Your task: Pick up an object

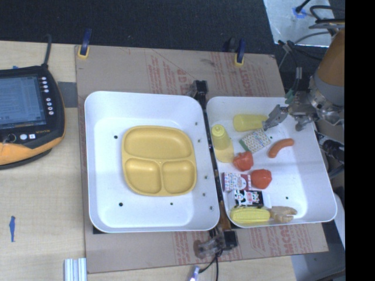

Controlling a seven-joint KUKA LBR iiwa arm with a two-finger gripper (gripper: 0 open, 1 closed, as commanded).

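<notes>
A yellow divided tray [159, 159] sat in the left bin [99, 157], which lay on a cardboard sheet [152, 69] pinned by two clamps [84, 43] (both along its far edge). A handheld control tablet [26, 113] rested on the counter [35, 227] at left, screen lit.

Toy foods scattered flat in right bin [328, 180], sausage [280, 147], corn [251, 216], tomato [261, 178]

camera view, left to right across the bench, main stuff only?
Tablet → left bin with the yellow divided plate → yellow bottle → red tomato → orange sausage → gripper.
</notes>
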